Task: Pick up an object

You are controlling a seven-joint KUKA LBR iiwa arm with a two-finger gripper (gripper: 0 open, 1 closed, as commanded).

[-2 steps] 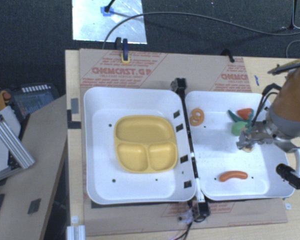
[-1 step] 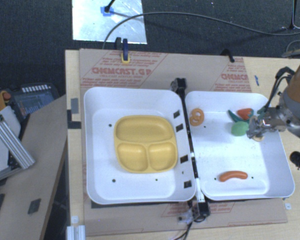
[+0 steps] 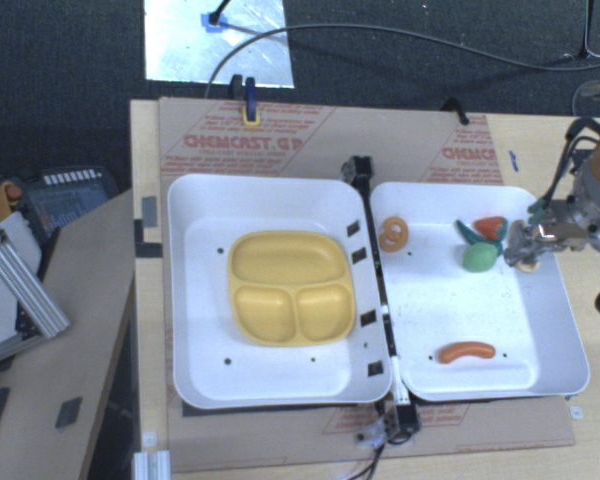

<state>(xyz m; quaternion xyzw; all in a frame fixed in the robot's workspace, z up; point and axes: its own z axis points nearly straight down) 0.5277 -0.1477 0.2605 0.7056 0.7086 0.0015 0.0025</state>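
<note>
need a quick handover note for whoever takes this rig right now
Tool: low at the right bin's far right side, just right of the green ball; fingers unclear, nothing seen held.
Right bin: green ball, carrot behind it, pretzel far left, sausage near front.
Left bin: yellow divided tray.
Done: nothing picked up yet.
Left: grasp and lift one object.

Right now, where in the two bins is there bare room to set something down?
The right bin has bare floor in its middle, between the pretzel and the sausage. Its far right corner is crowded: green ball, carrot and gripper. In the left bin, the yellow tray leaves only margins.
</note>
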